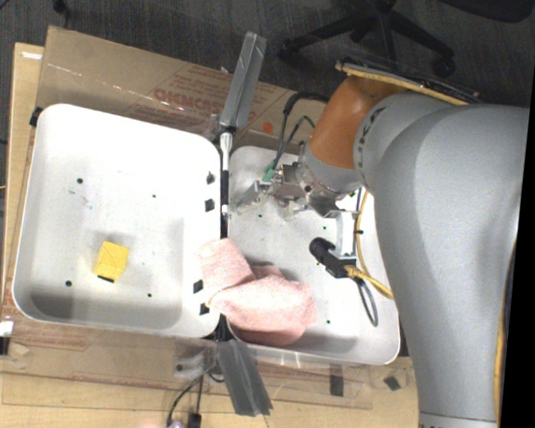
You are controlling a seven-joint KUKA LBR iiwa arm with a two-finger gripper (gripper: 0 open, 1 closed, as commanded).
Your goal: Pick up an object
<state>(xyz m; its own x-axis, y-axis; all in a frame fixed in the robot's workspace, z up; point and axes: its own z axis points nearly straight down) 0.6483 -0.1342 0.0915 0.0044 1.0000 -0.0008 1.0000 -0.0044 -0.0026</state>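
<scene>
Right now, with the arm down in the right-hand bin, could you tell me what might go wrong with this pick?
The gripper sits at the far end of the right bin, apart from the pink cloth, so closing here would likely grab nothing.

The cloth drapes over the divider between the bins, so it could snag or drag when lifted.

The yellow block lies in the left bin, across that divider.

The left bin [114, 147] lies mostly bare, with a yellow block [111, 261] near its front left corner. In the right bin [369, 336], a pink cloth [259, 297] crowds the front left corner, and the arm [422, 176] overhangs its back and right side.
</scene>
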